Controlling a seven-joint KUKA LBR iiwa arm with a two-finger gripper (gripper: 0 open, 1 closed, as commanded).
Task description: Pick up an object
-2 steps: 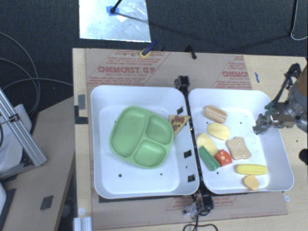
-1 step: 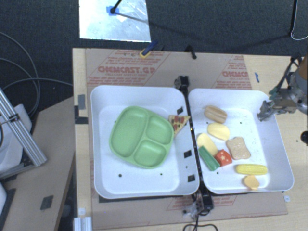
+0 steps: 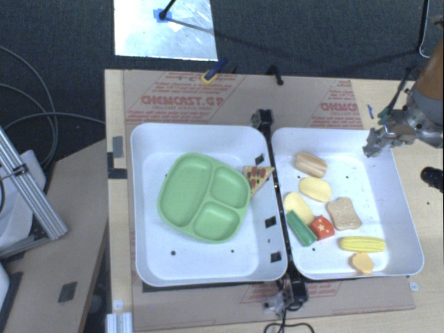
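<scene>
A: Where is the grey two-finger gripper [image 3: 375, 144]?

B: At the far right, over the far-right corner of the right shallow white plastic bin [image 3: 402, 207]. It hangs from the grey arm with the orange band [image 3: 429, 96] that comes in from the right edge. Nothing shows between its fingers, and whether they are apart or together I cannot tell — the tips are small and dark against the bin's rim.

A: And the things it could pick up?

B: All toy food in the right bin, well apart from the gripper. A tan hot-dog bun [image 3: 310, 164] lies farthest back, with a pale yellow rounded piece [image 3: 315, 189] just nearer and a second pale yellow piece [image 3: 297, 206] left of that. A green cylinder-like vegetable [image 3: 300, 228] lies against the second piece's near end, touching a small red block [image 3: 322, 227]. A beige slice of bread [image 3: 344, 214] sits right of the red block. Nearest are a yellow corn cob [image 3: 362, 243] and a small orange piece [image 3: 361, 262].

A: The left bin?

B: The left shallow white plastic bin [image 3: 149, 255] holds a light green divided plate [image 3: 205, 197] — and a toy pizza slice [image 3: 257, 177] resting at the plate's far-right rim, close to the divider between the bins.
</scene>
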